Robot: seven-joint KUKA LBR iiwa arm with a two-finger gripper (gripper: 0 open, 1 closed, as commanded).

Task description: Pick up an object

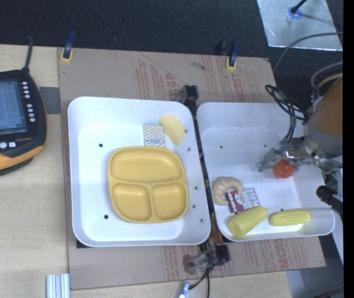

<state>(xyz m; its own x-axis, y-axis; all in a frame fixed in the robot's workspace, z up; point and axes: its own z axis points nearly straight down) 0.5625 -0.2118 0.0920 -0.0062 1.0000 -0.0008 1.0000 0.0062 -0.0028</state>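
My gripper is low over the right side of the right bin, open, with its grey fingers splayed apart. A small red round object lies on the bin floor just under and between the fingers, and they are not closed on it. Nearer the front of the same bin are a beige pastry-like ring, a red and white packet, a yellow wedge and a yellow corn cob.
The left bin holds a yellow divided plate, a small patterned packet and a pale yellow piece. A tablet lies on the bench at far left. Cables hang beside the arm.
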